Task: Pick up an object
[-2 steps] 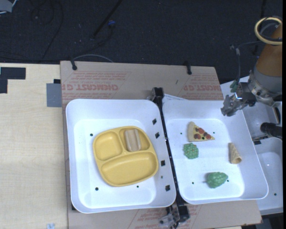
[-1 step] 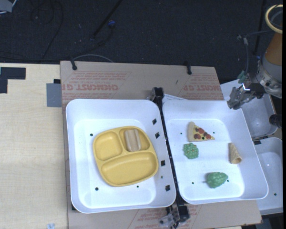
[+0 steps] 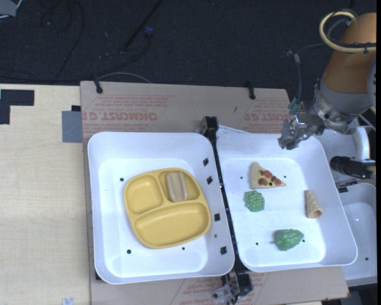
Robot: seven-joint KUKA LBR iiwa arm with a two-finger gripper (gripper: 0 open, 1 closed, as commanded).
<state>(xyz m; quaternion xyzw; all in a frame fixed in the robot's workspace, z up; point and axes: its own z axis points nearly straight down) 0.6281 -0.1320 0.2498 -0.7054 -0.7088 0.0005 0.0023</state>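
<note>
Looking down at a slant on the tabletop [image 3: 32, 189] bearing two white bins side by side. Lying in the left bin [image 3: 108, 170]: a yellow divided plate [image 3: 167, 216] with a tan piece [image 3: 175, 186] resting in its upper right compartment. Lying in the right bin [image 3: 333, 234], all well apart from one another: a pizza slice [image 3: 265, 176], a small green lump [image 3: 254, 201] just below it, a cone [image 3: 312, 203] toward the right wall, and a larger green piece [image 3: 287, 238] near the front. Hanging over the far right corner of the right bin, the claw [image 3: 291, 136], carrying nothing; impossible to tell at this size whether standing apart or together. Judging by this: approaching, with no object chosen or touched yet. Calling next for moving the claw forward and down over one piece, the pizza slice being nearest, and centring on it before closing.
</note>
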